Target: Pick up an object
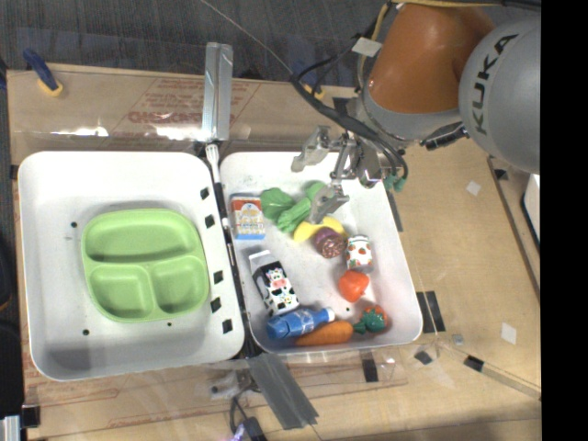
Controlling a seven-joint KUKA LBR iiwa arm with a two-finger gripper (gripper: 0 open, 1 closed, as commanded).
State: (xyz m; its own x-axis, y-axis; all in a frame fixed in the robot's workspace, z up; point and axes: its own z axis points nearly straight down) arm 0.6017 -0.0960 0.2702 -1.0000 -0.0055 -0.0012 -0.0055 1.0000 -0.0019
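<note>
The end effector (329,200) hangs low in the right bin (395,246) — fingertips at the green toy vegetable (287,208); whether they grip it, I cannot tell.

Two bins sit side by side on the desk (459,274). The left bin (46,246) holds a divided tray (142,265) at frame centre-left. The right bin (395,255) holds toy food, a carton (276,286) and a bottle (299,323). The claw (329,205) hangs over its upper part.
</note>
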